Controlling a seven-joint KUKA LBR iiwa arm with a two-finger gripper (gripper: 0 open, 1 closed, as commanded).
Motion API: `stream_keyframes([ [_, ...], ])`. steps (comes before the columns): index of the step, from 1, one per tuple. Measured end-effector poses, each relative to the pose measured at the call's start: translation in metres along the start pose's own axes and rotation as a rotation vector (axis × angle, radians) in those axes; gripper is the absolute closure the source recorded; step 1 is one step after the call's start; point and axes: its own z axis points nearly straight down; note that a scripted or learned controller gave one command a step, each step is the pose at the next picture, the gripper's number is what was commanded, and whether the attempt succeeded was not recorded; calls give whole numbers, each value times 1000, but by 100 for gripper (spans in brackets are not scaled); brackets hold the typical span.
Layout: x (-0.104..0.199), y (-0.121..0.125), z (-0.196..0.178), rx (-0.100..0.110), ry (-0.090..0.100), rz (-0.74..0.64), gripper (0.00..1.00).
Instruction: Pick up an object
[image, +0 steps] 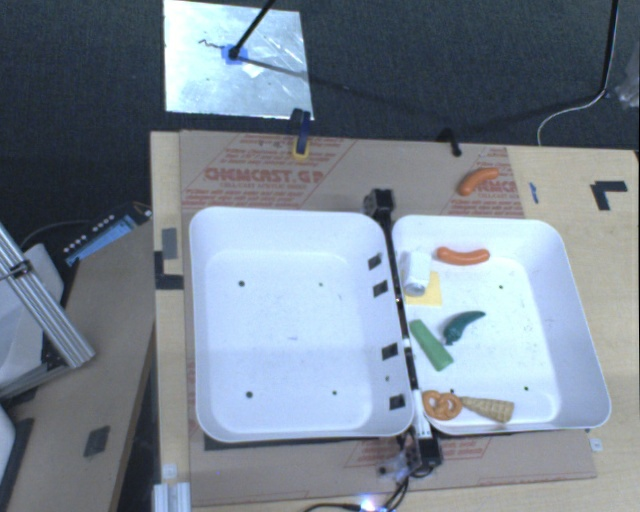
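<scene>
- The right bin (560, 300) at the right of the frame holds a toy hot dog (463, 256), a white cylinder (415, 268) on a yellow square (426, 290), a teal pepper (462, 325), a green block (431, 345), a pretzel (440, 405) and a cone (487, 408).
- Another hot dog (478, 181) lies on the counter (420, 165) above that bin.
- The left bin (290, 320) sits just beside it.

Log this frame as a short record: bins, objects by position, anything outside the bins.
left bin: shallow white plastic bin
right bin: shallow white plastic bin
right bin, top: orange toy sausage
right bin, left edge: white cylinder on yellow flat square
right bin, middle: green block, dark teal curved pepper toy
right bin, bottom: brown pretzel, tan waffle cone
outside bins: second orange sausage on the cardboard
</scene>
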Motion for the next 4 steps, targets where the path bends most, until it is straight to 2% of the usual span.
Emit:
stream_keyframes([
  [1,23,1,-27,-5,3,-15,100],
  [2,-21,1,-25,-4,2,-8,100],
  [4,-22,2,-25,-3,3,-15,100],
])
